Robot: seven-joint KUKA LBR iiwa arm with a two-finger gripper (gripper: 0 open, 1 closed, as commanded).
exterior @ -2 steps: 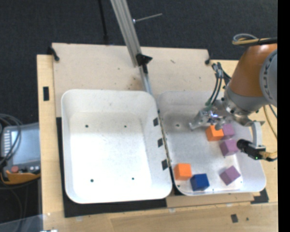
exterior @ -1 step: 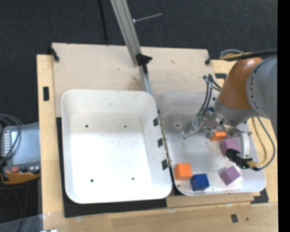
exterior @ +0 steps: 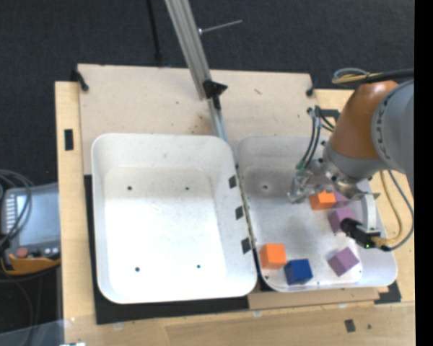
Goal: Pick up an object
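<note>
Robotics lab: plywood bench (exterior: 166, 99), white bins (exterior: 112, 157), alu. camera mast (exterior: 187, 34), cabling.

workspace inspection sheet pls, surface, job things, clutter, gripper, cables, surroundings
surface: wooden bench bearing two shallow white bins; left bin has dark specks on its floor, right bin holds the blocks
job's things: orange cube and blue cube near the right bin's front edge; purple cube right of them; second orange cube and second purple block close under the wrist
clutter: nothing seen
grippers: gripper low over the right bin, just left of the second orange cube; grasp cannot be told
cables: black and yellowish leads at the arm; cables at far left
surroundings: dark carpet, slanted aluminium rail, control pendant at left
</note>
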